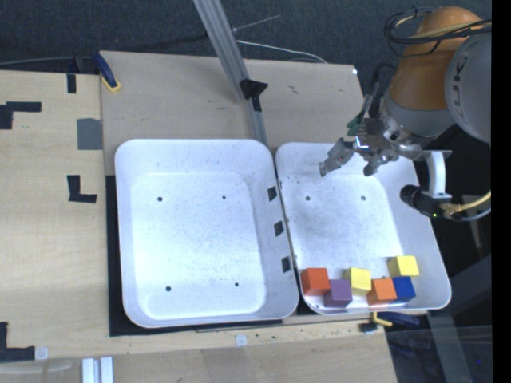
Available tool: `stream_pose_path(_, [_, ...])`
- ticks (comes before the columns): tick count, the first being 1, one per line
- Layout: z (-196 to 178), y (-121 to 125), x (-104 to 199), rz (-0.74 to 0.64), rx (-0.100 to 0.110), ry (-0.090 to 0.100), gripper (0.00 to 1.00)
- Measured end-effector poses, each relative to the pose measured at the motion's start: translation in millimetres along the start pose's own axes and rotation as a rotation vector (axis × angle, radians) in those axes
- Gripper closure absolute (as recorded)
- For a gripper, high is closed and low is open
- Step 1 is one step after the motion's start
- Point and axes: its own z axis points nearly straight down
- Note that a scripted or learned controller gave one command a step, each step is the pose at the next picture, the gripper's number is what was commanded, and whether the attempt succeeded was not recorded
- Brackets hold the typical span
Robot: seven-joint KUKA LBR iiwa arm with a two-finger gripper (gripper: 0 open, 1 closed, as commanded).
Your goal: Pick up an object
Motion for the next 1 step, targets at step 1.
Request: stream_pose_path(1, [50.6,54.6,47.6,-0.01,0.005,0.003,0.0])
